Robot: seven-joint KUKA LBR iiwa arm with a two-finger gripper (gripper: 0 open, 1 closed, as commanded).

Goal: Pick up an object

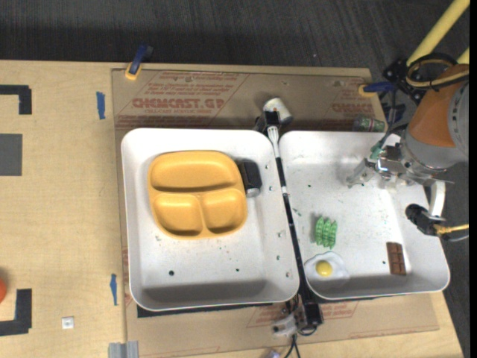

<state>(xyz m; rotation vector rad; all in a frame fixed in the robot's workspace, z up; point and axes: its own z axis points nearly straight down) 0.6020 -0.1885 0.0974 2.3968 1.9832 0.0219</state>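
Note:
My gripper hangs over the upper right part of the right bin, open, with nothing between its fingers. Below and to its left in that bin lie a green ridged block and a toy fried egg. A brown chocolate bar lies near the bin's right front corner. The left bin holds a yellow divided plate, and a small dark object rests against the plate's right edge.
The arm's grey wrist and orange band stand over the right bin's right rim. A black cable with a white connector runs along the divider between the bins. Cardboard lies under both bins.

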